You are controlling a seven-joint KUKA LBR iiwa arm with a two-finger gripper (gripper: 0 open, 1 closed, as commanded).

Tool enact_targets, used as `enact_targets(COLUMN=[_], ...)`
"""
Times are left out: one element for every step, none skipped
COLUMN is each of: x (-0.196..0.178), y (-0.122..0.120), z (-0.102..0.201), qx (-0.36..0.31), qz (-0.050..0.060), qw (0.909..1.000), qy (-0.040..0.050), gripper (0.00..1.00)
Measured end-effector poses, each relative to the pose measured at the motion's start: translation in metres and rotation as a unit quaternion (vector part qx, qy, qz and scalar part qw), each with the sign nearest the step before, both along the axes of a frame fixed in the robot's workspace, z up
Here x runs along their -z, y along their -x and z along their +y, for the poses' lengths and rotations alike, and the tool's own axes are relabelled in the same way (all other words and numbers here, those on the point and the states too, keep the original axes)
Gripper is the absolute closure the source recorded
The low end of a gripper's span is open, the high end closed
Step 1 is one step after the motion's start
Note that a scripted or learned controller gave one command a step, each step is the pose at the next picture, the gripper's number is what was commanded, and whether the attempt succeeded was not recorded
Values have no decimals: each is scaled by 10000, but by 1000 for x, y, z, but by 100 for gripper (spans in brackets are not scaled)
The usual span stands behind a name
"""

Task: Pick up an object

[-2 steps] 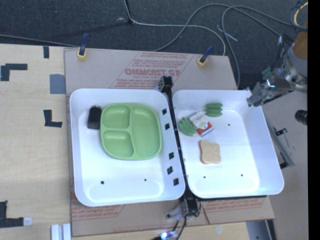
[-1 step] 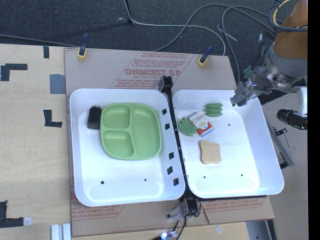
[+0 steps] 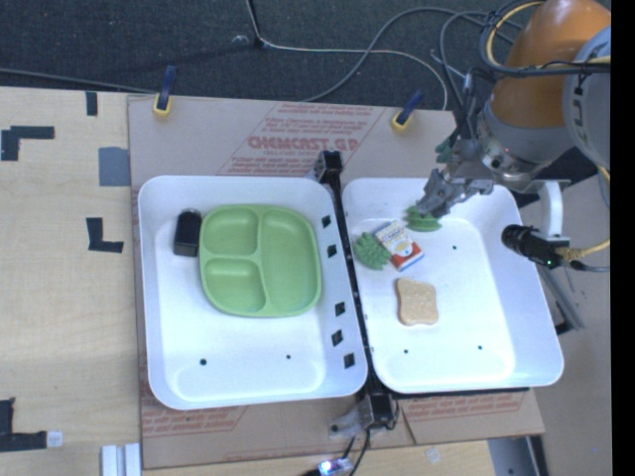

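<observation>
The bench (image 3: 60,266) carries two bins; the right bin (image 3: 496,315) lies under the tool (image 3: 429,209), whose tip sits low at a small green piece (image 3: 427,223), likely its target. Whether it pinches cannot be told. Just beyond lie a carton (image 3: 402,246), then toast (image 3: 417,301).

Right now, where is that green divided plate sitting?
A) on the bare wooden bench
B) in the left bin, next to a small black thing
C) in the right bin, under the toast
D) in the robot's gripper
B: the green divided plate lies in the left bin, with the small black object at its left edge.
</observation>
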State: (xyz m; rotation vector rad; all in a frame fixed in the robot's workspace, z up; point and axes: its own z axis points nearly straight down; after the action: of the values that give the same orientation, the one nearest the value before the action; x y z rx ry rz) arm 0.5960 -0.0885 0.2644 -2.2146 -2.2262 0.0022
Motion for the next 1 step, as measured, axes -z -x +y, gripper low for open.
enact_targets(x=[5], y=[-11], z=[49], qx=[8], qz=[-3], qw=[10000], qy=[4], gripper=[100])
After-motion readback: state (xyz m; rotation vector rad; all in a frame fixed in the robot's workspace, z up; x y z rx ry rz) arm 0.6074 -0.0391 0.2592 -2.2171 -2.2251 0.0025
